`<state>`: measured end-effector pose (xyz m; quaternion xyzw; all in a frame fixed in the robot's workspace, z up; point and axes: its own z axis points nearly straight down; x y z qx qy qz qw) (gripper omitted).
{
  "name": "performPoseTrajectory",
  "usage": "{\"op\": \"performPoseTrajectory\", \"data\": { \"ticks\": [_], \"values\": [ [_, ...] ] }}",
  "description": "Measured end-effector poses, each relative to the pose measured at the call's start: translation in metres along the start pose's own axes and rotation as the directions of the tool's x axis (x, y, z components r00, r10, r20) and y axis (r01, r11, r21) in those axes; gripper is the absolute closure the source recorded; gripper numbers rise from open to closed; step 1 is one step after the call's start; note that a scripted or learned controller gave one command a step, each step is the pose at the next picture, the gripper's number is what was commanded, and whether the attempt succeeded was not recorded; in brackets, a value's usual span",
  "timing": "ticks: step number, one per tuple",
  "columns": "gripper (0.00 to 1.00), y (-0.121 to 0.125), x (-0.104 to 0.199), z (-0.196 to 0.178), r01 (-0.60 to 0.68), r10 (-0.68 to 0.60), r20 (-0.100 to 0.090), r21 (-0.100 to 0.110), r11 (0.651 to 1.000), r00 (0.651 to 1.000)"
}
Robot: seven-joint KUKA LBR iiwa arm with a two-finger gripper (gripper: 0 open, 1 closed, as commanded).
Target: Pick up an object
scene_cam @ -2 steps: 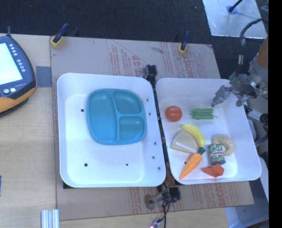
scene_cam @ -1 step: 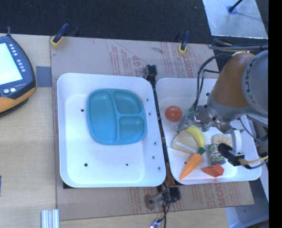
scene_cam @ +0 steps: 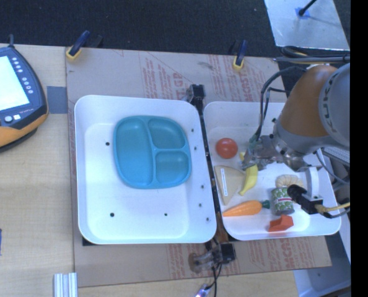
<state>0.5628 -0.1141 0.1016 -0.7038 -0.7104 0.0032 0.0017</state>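
A wooden bench (scene_cam: 35, 184) is seen from above, with a brown cardboard sheet (scene_cam: 264, 258) laid on it and a dark floor behind. Two shallow white bins are set side by side on the sheet. In the left white bin (scene_cam: 91, 221) a blue plastic plate with three sections (scene_cam: 152, 151) is laid. In the right white bin (scene_cam: 233, 228) small toy foods are kept: a round red tomato (scene_cam: 227, 147), a yellow banana (scene_cam: 250, 179), an orange carrot (scene_cam: 242, 209), a pale wedge of cheese (scene_cam: 228, 182), a green can (scene_cam: 281, 200) and a small red block (scene_cam: 280, 223).

The grey arm with the orange band (scene_cam: 308, 104) is reached in from the right, and the two-finger gripper (scene_cam: 256, 158) is held low over the right bin. The banana is found just under and in front of the gripper, with its top end touching or nearly touching it. Its long side is pointed down and a little left, away from the gripper.

Whether the jaws are released or clenched cannot be told, because the tips are small, dark and mixed with cables. It cannot be told if the banana is gripped. The far side of the right bin is covered by the arm.
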Motion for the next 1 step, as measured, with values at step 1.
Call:
{"op": "performPoseTrajectory", "data": {
  "ticks": [1],
  "values": [
    [1.00,-0.0484,0.0414,-0.0905,-0.003,0.003,-0.003,-0.005,1.000,1.000]
  ]
}}
